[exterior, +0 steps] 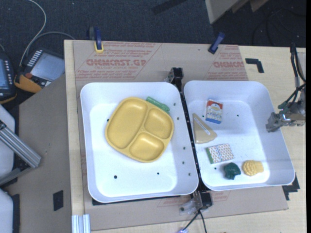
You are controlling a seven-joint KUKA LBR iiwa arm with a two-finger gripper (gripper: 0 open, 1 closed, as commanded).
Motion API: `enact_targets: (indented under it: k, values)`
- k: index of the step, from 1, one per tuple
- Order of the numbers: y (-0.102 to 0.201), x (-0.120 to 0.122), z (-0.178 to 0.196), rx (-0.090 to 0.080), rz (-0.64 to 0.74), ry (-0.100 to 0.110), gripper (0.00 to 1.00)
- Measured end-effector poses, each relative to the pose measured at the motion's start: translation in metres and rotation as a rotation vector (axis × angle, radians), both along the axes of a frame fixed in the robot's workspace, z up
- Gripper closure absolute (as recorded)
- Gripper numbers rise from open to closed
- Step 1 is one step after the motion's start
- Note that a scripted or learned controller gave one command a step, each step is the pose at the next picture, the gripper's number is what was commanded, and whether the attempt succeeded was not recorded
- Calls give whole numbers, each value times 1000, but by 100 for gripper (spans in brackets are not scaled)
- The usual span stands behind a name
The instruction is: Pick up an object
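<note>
The pincer point(281, 119) sits at the right rim of the right bin point(272, 135), holding nothing; whether it is spread or pressed together I cannot tell. In that bin lie a small carton point(214, 111), a tan wedge point(203, 131), a patterned card point(220, 153), a green piece point(231, 170) and a yellow corn toy point(252, 168). The left bin point(97, 144) holds a yellow divided plate point(140, 129) over a green item point(158, 104).

Dark blue-grey carpet floor point(121, 8) beyond tabletop. Tabletop point(43, 130) light wood, covered by brown cardboard sheet point(146, 57) with red lettering. Blue clamps point(97, 35) at far edge. White cable point(34, 13) loops on floor. Aluminium rail point(17, 144) at left.
</note>
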State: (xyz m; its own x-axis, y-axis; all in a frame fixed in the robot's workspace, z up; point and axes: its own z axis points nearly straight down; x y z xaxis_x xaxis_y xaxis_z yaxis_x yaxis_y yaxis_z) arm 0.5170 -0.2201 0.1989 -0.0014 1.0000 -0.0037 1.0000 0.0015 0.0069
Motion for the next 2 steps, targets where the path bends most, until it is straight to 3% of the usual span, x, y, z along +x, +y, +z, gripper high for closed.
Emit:
enact_targets:
  k: [1,2]
  values:
    - [-1,2,54,-1,1,-1,100]
    - [50,20,41,6,5,8,100]
